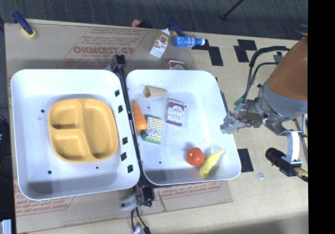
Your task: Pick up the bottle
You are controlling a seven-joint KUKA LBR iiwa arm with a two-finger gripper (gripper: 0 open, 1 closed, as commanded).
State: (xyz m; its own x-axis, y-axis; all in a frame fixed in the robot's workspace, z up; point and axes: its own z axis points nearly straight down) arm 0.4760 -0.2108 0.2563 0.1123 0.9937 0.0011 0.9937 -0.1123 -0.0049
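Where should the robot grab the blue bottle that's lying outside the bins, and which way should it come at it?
Probably around the middle of the blue bottle, coming straight down from above. It lies on its side on the bench beyond the right bin, so its round body faces up, fingers either side of its long axis. The gripper sits far off, beside that bin's right rim.

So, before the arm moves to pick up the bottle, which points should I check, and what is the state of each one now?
1. Blue plastic bottle located: ok, it lies on its side on the bench beyond the right white bin, outside both bins.
2. Space around the bottle: not ok, a small white-and-brown carton lies close beside it.
3. Hand near the bottle: not ok, it is at the right bin's right rim, well away from the bottle.
4. Hand free of objects: ok, nothing between its fingers.
5. Finger opening: cannot tell.
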